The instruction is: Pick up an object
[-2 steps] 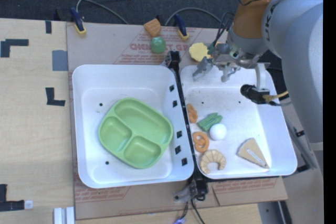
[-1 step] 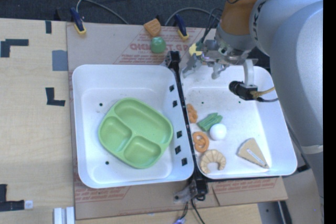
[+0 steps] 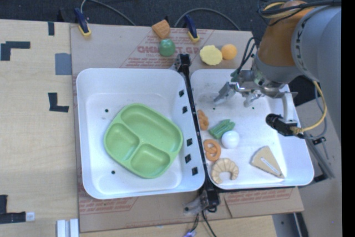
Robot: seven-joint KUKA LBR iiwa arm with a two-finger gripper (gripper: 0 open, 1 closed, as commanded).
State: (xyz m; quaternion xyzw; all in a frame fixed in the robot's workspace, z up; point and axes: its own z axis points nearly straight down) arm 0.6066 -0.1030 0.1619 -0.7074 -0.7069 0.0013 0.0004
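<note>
Where my arm comes in from the right, my gripper (image 3: pixel 238 94) hangs over the upper part of the right bin (image 3: pixel 299 172), fingers spread apart and nothing between them. One finger (image 3: pixel 223 92) angles out toward the divider, the other (image 3: pixel 250 98) sits closer to the wrist. Bare white bin floor lies under both tips.

Nearest pickable stuff sits below the gripper in the same bin: a green toy vegetable (image 3: pixel 221 128), touching a white ball (image 3: pixel 230 139) just under it. Left of those, against the divider, a small orange piece (image 3: pixel 202 119); can't tell what it is. Below that a pretzel (image 3: pixel 211 149), then a croissant (image 3: pixel 224 170) near the bin's front edge. A wedge of cheese (image 3: pixel 266 163) lies in the lower right of the bin, well apart from the gripper. A black cable connector (image 3: pixel 279 124) hangs off my arm above the right side of the bin.

The left bin (image 3: pixel 89 119) holds a green divided plate (image 3: pixel 143 140), tilted across its middle.

Outside the bins, on the cardboard behind them: a lemon (image 3: pixel 211 55) touching an orange (image 3: pixel 228 52), a green round toy (image 3: pixel 166 48) and a tan block (image 3: pixel 161 28) just behind it. Two blue clamps (image 3: pixel 83 24) (image 3: pixel 192 29) pin the cardboard's back edge.
</note>
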